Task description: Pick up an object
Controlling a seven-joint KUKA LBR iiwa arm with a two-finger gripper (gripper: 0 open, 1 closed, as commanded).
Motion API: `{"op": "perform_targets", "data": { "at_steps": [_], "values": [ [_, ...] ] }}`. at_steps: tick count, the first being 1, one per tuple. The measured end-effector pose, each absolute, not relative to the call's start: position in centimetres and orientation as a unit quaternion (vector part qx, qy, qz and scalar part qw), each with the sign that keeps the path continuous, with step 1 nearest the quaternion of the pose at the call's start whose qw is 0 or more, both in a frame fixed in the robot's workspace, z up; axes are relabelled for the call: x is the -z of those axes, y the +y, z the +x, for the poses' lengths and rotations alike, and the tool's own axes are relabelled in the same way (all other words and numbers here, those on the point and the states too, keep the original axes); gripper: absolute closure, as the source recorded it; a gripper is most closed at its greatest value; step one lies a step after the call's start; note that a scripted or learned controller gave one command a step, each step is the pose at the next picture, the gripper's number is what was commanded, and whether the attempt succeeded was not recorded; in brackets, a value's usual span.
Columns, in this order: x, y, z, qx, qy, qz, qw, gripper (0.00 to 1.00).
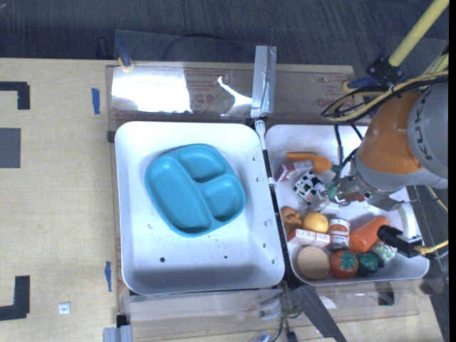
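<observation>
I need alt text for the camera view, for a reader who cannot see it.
A grey arm with an orange band reaches its gripper into the right white bin, crowded with small toy foods. The left white bin holds a blue divided plastic tray.

A pale wooden counter fills the left side, marked with black tape corners and short blue tape strips. Beyond its far edge lies dark grey carpet. A clear plastic sheet behind the bins catches a bright glare.
</observation>
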State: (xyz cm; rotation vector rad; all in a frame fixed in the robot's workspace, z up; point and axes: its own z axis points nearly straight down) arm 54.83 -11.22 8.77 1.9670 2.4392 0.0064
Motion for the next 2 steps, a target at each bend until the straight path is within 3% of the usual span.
{"op": "perform_targets", "data": {
  "at_steps": [1,2],
  "values": [
    [-20.1,-4.3,58.5,-0.0029,0.761,0.649,0.002,1.00],
    [-18.4,-1.3,55.9,0.0013,0.843,0.538,-0.003,1.00]
  ]
}}
